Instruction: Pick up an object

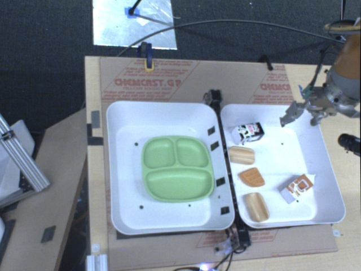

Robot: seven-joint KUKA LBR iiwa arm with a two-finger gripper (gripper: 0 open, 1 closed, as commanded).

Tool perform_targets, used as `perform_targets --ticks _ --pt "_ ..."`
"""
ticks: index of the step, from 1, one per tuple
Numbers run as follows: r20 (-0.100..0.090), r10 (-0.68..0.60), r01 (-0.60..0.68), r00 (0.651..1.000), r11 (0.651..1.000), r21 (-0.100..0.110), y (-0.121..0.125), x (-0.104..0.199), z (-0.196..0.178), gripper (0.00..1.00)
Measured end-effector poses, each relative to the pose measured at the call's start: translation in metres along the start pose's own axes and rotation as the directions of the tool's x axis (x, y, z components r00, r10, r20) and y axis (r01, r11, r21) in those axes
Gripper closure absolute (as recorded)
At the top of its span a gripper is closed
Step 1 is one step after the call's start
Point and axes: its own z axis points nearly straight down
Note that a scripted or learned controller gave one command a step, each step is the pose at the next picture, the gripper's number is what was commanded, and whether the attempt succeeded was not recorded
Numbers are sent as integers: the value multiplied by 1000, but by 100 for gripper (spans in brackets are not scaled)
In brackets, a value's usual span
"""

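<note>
My gripper (302, 113) hangs spread and empty at the right bin's (327, 168) far edge. Nearest pick: black-and-white toy (248, 132), just left and below me. Best to drop straight over it, straddle its short side, then close.

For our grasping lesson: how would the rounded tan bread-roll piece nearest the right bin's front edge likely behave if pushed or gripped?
The tan roll looks rounded and smooth, so it may roll or slip sideways. It seems small, probably light. It lies near the bin wall, so a push could wedge it there.
</note>
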Motion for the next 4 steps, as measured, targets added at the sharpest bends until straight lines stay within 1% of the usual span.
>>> perform_targets --ticks 1,2,4 --pt "2 -3 3 1000 1000 -11 2 0 -7 0" --pt "2 -1 1 1000 1000 -9 10 -4 38 0" --pt "1 0 0 1000 1000 -9 8 -9 145 0"
